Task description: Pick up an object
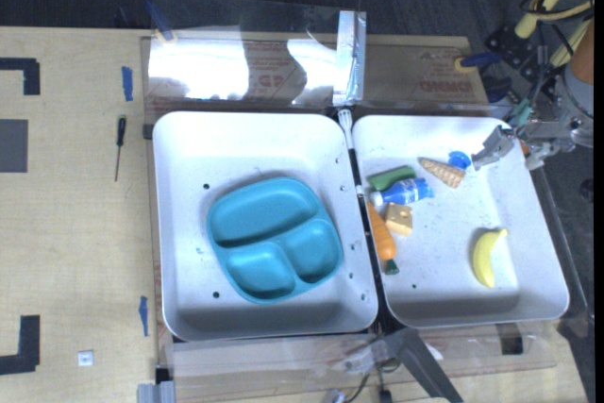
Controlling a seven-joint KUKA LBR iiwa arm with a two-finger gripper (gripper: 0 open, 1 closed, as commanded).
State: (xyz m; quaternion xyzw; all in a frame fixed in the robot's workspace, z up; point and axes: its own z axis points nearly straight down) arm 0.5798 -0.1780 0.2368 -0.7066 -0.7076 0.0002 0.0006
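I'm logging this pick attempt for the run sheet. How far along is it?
Nothing looks done yet: the banana, the ice cream cone, the carrot and the other small items all lie in the right bin. In hand: the gripper is at that bin's upper right edge, carrying nothing visible. Left: closing on one object and lifting it. The blue divided plate sits in the left bin.

The arm (578,33) is cut off at the 3 o'clock edge, its upper part out of frame. The pincer (498,144) is too small and blurred to read its fingers. The desk (66,231) runs off at 9 o'clock. Small items (392,267) beside the carrot (382,236) are too tiny to identify.
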